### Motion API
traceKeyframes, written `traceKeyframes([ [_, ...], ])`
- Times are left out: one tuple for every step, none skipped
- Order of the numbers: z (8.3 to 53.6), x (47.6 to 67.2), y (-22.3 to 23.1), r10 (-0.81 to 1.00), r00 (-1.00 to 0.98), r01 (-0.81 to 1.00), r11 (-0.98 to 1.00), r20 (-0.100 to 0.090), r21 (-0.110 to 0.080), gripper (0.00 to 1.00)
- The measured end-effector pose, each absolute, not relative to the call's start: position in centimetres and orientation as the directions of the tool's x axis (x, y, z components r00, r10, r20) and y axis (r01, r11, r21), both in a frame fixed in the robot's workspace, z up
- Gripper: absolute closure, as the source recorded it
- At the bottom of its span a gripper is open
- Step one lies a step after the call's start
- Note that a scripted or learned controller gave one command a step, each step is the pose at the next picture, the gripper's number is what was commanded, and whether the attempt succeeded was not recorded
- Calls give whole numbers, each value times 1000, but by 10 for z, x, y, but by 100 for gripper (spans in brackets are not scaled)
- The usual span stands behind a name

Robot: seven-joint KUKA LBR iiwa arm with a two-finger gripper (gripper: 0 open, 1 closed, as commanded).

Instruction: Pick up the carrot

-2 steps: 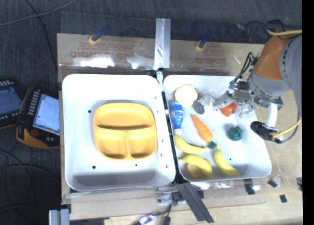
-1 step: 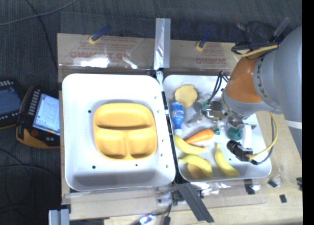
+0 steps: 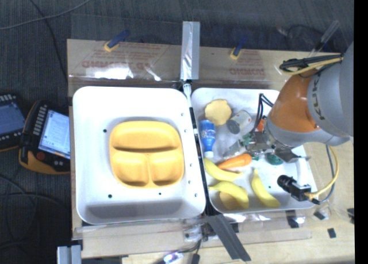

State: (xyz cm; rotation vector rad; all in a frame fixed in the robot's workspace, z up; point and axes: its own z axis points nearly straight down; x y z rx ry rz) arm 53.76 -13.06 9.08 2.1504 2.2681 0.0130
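Arm: rising highest toward us, the grey arm (image 3: 336, 102) with its orange band (image 3: 293, 110) leans in from the right over the right bin (image 3: 253, 93).
Tool: the tool (image 3: 260, 145) hangs low inside the right bin, just beside the carrot's right end; we cannot tell whether it is spread or pressed together, and we see nothing gripped in it.
Carrot: the carrot (image 3: 236, 161) lies flat near the middle of the right bin, its right end a little higher in the view than its left.
Carrot's look: plain orange, slim and smooth, and free on top.
Crowding from below: a banana (image 3: 217, 171) lies along the carrot's lower side and seems to touch it; two more bananas (image 3: 233, 194) (image 3: 263, 191) sit nearer the bin's front wall.
Crowding from the left: a blue and white bottle (image 3: 207, 136) lies against the bin's left wall, near the carrot's left end.
Further back: a pale yellow round thing (image 3: 217, 110) and a grey cylinder (image 3: 238, 122) rest by the far wall, apart from the carrot.
Left bin: the left bin (image 3: 86, 142) holds a yellow divided tray (image 3: 148, 152) at its centre.
Worktop: we see the tan worktop (image 3: 348, 171) to the right of the bins.
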Motion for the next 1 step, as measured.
traceKeyframes([
  [91, 516, -105, 978, -209, 978, 210, -12, 18, 0],
])
